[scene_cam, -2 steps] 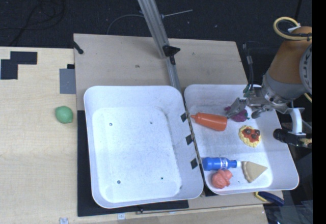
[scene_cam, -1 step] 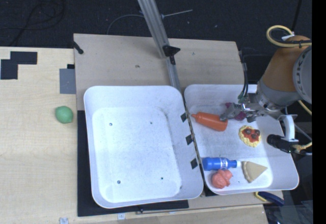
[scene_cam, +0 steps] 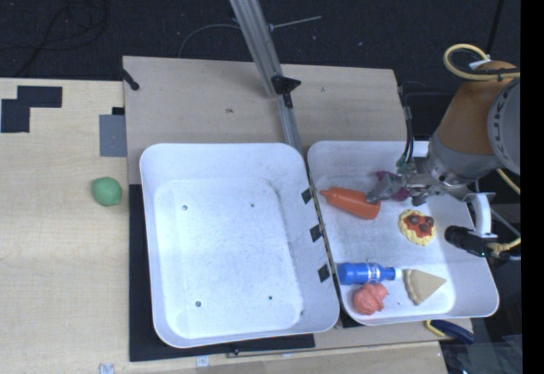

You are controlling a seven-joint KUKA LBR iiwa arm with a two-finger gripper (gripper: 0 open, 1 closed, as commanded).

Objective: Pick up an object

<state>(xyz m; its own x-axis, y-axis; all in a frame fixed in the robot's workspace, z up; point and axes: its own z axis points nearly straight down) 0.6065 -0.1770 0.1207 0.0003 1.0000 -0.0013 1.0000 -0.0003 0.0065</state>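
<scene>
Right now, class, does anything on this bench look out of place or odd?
Yes: a green ball lies on the bench outside both bins, left of the left bin. The other toys, such as the orange carrot and the blue bottle, sit in the right bin.

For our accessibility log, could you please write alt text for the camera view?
The gripper sits low in the right bin, at the end of an orange carrot-like toy. Nearby lie a small pizza toy, blue bottle, pink lump and tan wedge; a green ball rests on the bench.
</scene>
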